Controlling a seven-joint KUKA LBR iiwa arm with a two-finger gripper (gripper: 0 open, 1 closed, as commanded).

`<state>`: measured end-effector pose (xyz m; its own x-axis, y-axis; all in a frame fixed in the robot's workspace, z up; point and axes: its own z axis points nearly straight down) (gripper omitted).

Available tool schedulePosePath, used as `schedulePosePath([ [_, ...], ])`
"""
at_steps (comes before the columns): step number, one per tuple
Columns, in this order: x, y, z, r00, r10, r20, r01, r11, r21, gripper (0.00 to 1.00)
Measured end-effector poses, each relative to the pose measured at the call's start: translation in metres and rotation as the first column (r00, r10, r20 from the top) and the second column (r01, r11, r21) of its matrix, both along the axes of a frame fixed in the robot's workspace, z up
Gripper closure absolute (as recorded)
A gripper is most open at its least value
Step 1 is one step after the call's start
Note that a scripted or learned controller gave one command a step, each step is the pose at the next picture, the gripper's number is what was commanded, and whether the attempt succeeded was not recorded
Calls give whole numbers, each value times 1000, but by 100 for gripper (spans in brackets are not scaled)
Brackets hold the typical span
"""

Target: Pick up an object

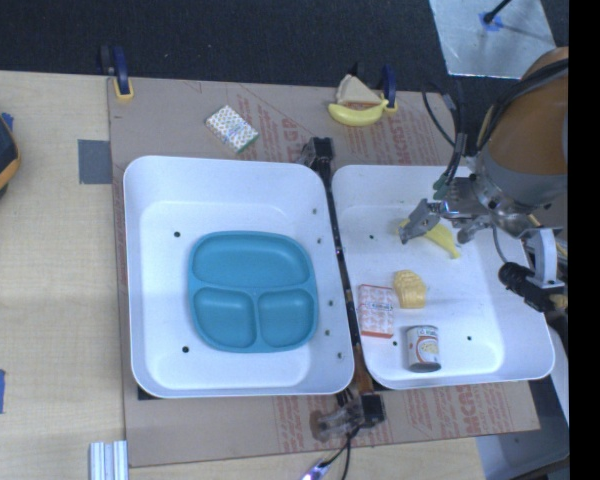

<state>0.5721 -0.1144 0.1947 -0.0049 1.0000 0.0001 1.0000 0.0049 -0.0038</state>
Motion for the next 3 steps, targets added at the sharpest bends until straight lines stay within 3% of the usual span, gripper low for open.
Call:
schedulePosePath([
  [1,-21,-11,-98,1000,0,-2,0,1000,-1,0],
  [2,-20,-13,-87,1000,4,-1,-4,1000,-3,100],
  [3,-22,73,-3,1000,1,1,-1,1000,0,100],
])
